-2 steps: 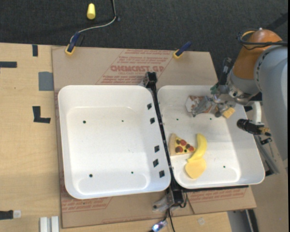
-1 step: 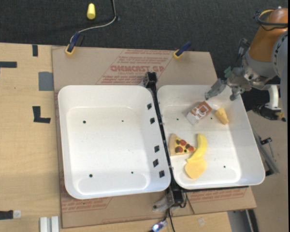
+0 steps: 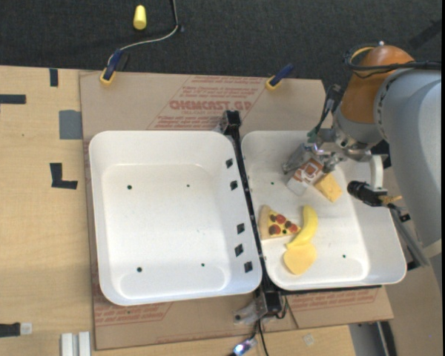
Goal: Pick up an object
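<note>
In the right bin (image 3: 371,273), my gripper (image 3: 308,163) hangs low over the far middle. Directly under it lies a small brown-and-white box (image 3: 308,173), touching or nearly touching the gripper tip. A yellow cheese wedge (image 3: 329,188) lies just right of the box. Nearer the front are a pizza slice (image 3: 276,224), a banana (image 3: 307,225) and a flat yellow round piece (image 3: 300,259). The grey arm with its orange band (image 3: 363,87) reaches in from the right.
The left bin (image 3: 104,199) stands beside the right one, with a black divider clip row (image 3: 241,199) between them. Both rest on a cardboard sheet (image 3: 200,102). A black cable and a yellow object (image 3: 139,17) lie on the dark mat behind.
</note>
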Tool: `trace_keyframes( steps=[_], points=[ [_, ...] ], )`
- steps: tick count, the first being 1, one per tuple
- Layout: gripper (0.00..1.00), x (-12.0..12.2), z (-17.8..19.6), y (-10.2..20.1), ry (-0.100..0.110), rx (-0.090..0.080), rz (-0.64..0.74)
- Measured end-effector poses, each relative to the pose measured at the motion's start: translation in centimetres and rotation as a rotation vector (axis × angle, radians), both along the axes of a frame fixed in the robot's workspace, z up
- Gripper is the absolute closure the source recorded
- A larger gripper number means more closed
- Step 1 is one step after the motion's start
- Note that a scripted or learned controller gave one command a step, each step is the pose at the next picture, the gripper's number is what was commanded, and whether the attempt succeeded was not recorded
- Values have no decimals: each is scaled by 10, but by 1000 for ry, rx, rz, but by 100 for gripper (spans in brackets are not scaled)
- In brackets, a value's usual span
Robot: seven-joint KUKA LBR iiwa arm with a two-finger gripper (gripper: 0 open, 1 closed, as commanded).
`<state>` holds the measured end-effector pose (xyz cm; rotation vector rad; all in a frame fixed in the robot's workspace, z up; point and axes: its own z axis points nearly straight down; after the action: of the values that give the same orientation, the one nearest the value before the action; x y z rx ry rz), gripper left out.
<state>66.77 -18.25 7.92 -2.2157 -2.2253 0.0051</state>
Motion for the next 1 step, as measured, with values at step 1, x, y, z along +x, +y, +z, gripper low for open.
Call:
trace_keyframes(
  steps=[1],
  points=[
    [0, 1, 50, -43, -5, -1, -5]
  ],
)
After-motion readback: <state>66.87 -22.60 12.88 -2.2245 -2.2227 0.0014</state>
